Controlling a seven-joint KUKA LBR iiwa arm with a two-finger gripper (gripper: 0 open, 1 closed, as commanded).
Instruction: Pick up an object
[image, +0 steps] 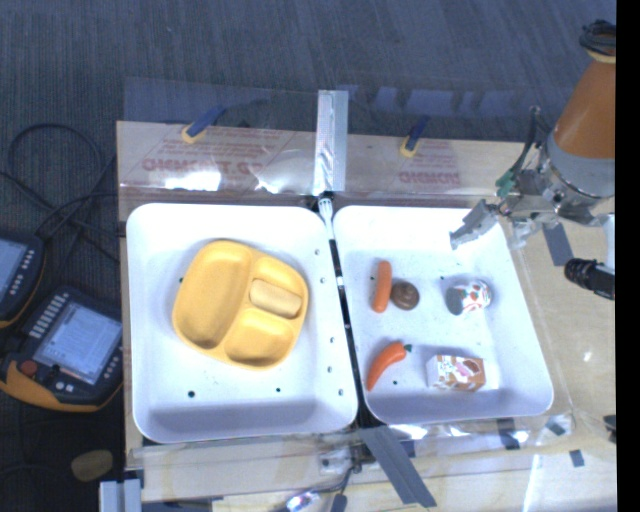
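The left bin (150, 300) holds a yellow tray (215, 320) with a bun (275, 297) in one compartment. In the right bin (520, 340), a carrot (382, 286) stands lengthwise up the view beside a brown ball (405, 295); a chili (385, 362) slants, stem up-right. Right of these lie a small, unclear grey-and-white object (467, 297) and a carton (456, 372). The gripper (490, 222) hangs over the bin's far right corner, holding nothing; its opening can't be judged, and the arm is cut off.

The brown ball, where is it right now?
In the right bin, upper left part: the brown ball sits beside the orange carrot, left of the grey-and-white toy.
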